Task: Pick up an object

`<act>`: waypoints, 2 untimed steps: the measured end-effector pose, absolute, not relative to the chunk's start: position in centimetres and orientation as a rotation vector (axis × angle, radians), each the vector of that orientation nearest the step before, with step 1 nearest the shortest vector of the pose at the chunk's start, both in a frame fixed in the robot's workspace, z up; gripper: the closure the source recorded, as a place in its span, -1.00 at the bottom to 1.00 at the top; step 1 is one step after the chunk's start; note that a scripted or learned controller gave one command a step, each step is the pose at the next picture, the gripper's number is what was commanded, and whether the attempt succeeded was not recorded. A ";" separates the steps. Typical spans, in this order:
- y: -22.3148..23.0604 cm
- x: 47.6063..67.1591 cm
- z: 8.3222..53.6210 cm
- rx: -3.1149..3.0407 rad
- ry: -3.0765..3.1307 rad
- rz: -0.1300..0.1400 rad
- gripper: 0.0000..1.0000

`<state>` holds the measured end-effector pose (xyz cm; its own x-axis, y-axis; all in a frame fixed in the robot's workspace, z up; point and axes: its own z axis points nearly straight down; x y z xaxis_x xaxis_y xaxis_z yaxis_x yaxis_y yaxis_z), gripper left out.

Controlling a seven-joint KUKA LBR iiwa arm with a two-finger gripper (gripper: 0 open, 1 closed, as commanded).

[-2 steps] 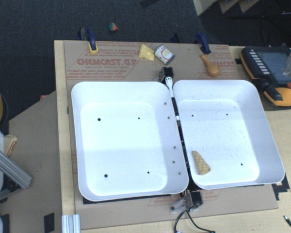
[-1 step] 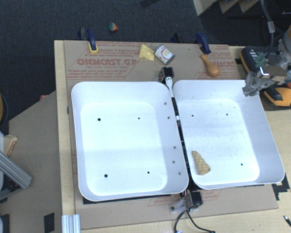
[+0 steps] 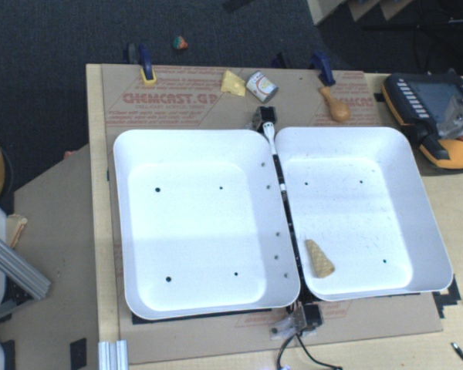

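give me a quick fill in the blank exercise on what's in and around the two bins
1. The tan cone-shaped object lies in the ____ bin as the camera sees it.
2. That object sits near the bin's ____ left corner, close to the divide between the bins.
3. The yellow wedge rests on the brown board ____ the bins, not inside one.
4. Each bin floor shows ____ small dark dots.

Missing words: right; lower; behind; four
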<state>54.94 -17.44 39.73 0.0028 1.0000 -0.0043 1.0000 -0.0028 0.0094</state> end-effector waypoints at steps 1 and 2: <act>-16.3 53.5 30.9 2.227 2.226 -0.006 1.00; -3.9 51.8 21.4 2.217 2.244 -0.006 1.00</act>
<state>51.78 -3.90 21.40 -0.0117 0.9999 0.0065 0.9999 0.0117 -0.0118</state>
